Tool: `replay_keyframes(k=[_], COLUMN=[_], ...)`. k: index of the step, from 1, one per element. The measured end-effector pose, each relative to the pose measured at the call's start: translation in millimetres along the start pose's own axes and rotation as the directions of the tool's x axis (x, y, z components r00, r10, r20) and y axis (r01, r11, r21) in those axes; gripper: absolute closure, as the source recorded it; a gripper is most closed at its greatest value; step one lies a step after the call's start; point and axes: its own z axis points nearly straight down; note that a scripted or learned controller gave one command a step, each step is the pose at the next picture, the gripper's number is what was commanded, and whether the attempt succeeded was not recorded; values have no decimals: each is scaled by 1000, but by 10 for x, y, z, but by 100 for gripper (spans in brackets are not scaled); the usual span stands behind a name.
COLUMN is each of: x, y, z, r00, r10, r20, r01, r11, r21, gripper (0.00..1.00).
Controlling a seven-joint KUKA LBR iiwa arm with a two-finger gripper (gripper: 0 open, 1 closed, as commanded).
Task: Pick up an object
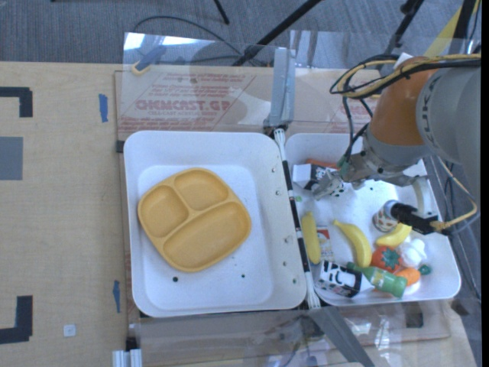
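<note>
My gripper (330,183) hangs low over the back left part of the right bin (447,281), at the end of the grey arm with the orange band (397,113). Just below it lie a long yellow piece (309,237) by the bin's left wall and a yellow banana (354,240) in the middle. A black and white item (338,276) rests at the front. A green bottle (386,281), orange and red pieces (390,258) and a round brown and white object (384,220) crowd the right side. I see nothing between the fingers.
The left bin (153,281) holds a yellow divided plate (194,219). A clear plastic sheet (191,98) stands behind the bins. Cables (367,75) loop above the arm. A black and white card (302,176) lies at the right bin's back left corner.
</note>
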Motion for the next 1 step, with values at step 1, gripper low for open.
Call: replay_keyframes(k=[1], x=[-2], y=[-9], z=[-86], r00=[1000], r10=[-1], r20=[0], r01=[1], r11=[1000], r21=[3], gripper=[100])
